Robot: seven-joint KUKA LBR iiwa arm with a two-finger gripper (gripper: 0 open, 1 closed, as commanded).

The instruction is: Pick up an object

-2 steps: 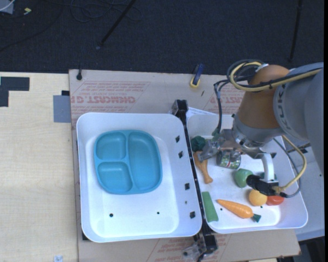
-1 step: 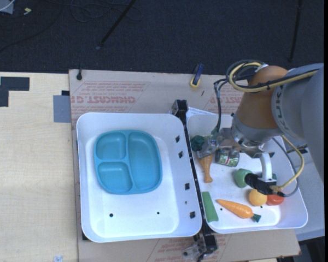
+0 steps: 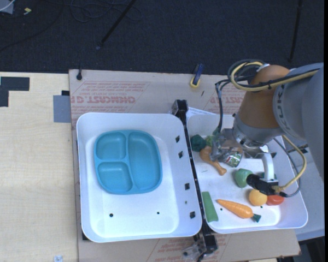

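Carrot [image 3: 236, 208], orange and tapered, lies in right bin [image 3: 295, 220]; end effector [image 3: 225, 153] grip state unclear.

A dark carpeted floor [image 3: 153, 26] fills the top of the view, with thin cables [image 3: 87, 4] trailing across it. Below lies a pale wooden surface [image 3: 27, 173] bearing grey patches [image 3: 60, 108]. A printed cardboard sheet [image 3: 115, 94] lies flat upon it. Light is even.
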